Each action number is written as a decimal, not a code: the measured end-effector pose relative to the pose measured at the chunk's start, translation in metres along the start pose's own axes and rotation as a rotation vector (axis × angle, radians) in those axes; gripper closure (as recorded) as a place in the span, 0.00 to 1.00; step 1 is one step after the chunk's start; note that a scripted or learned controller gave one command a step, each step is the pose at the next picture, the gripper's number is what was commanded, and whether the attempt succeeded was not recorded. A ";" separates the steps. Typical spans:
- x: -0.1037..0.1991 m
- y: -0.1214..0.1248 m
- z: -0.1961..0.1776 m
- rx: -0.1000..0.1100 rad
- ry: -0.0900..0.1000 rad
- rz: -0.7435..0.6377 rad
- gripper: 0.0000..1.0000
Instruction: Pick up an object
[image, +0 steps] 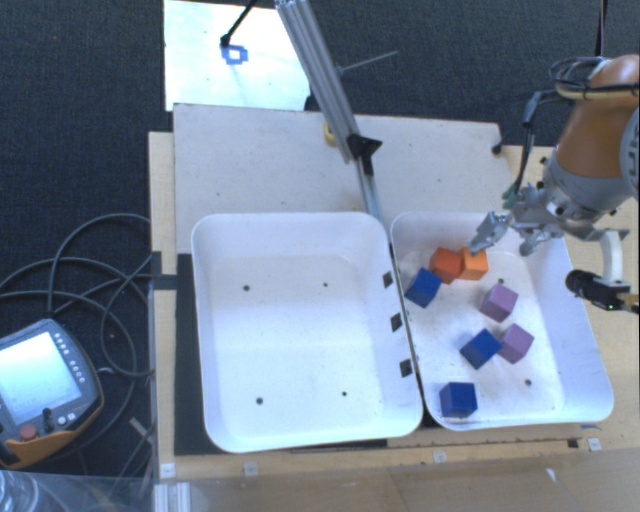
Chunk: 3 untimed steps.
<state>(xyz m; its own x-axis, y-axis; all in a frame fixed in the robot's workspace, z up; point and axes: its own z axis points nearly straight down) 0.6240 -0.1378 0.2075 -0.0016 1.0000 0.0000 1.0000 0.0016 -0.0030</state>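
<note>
The bench (260, 160) spreads pale and flat under everything, set on dark carpet; on it sit two shallow white bins side by side, the left bin (300, 330) the wider of the pair, the right bin (585, 370) touching it along a shared edge marked by small black clips; the arm (600, 130) comes in from the right, orange band above a grey wrist, hanging over the far right corner of the right bin; a slanted metal pole (325, 75) runs down from the top of the view toward the seam between the bins; a handheld control pendant (40, 390) lies at the lower left on the carpet, with black cables (90, 280) looping beside it; the gripper (492, 232) hangs low over the far part of the right bin, just beside the orange blocks, and whether its claw is spread or closed I cannot tell; in the right bin lie the blocks: two orange blocks (459, 264) touching each other near the far edge, a blue block (423, 288) just left of them, a purple block (499, 301) toward the middle, a second blue block (480, 348) touching another purple block (516, 343), and a third blue block (458, 399) alone near the front edge.
</note>
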 end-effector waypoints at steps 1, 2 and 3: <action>0.008 0.004 0.057 0.000 0.001 -0.003 0.00; 0.007 0.008 0.093 -0.020 -0.003 -0.003 0.00; 0.007 0.008 0.083 -0.021 -0.002 -0.003 1.00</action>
<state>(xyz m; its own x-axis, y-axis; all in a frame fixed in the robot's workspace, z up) 0.6318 -0.1308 0.1240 -0.0045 1.0000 -0.0018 0.9998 0.0045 0.0184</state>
